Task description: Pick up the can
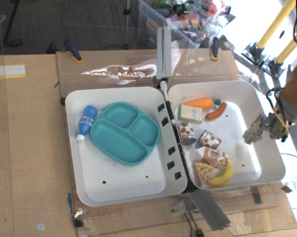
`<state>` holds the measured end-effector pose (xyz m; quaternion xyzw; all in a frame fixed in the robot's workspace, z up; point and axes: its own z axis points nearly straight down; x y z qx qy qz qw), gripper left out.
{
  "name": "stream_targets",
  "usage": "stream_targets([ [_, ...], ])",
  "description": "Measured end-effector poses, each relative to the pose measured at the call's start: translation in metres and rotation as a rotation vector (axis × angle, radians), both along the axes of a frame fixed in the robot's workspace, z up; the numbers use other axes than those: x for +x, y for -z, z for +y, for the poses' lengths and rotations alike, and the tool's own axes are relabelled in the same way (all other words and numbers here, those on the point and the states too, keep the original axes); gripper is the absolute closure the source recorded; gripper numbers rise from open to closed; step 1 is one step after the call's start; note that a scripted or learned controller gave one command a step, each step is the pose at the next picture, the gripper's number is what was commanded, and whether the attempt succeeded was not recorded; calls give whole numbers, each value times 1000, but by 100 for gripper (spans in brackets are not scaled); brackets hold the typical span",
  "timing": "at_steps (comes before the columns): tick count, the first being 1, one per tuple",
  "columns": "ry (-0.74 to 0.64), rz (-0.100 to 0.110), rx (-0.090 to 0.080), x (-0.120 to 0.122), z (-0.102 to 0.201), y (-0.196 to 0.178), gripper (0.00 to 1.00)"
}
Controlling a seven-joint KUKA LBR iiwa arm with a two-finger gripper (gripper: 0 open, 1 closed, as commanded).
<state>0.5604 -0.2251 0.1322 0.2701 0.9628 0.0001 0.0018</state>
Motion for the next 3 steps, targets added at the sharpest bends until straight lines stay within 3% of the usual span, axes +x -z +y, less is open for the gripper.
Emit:
stream_targets([
  [1, -142, -6, 0, 29, 119, -86, 100],
  [2, -334, -9, -5, 83, 39, -129, 100],
  [3, -333, -2, -2, -5, 2, -107, 100],
])
